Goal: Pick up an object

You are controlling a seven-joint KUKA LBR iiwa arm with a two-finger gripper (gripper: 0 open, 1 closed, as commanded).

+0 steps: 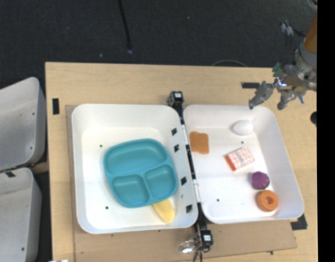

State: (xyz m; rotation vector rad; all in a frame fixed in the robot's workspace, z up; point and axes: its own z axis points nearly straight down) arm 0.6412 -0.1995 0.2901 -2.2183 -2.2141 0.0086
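Note:
The right bin [282, 141] holds a white egg-shaped object [243, 127], a tan square piece [199, 142], a red-and-white box [240, 159], a purple ball [259, 180] and an orange ring [267, 200]. My gripper [271, 98] hangs at the far right corner of that bin, above and to the right of the white object, open, with nothing between its fingers. The left bin [83, 146] holds a teal divided plate [140, 172] and a yellow piece [165, 210] poking out under the plate's near edge.
A hinge strip with black clips [185, 157] runs between the two bins. Bare wooden bench [129, 83] lies behind the bins. White panels [15, 124] stand at the far left. The arm's wrist [304, 70] rises at the right edge.

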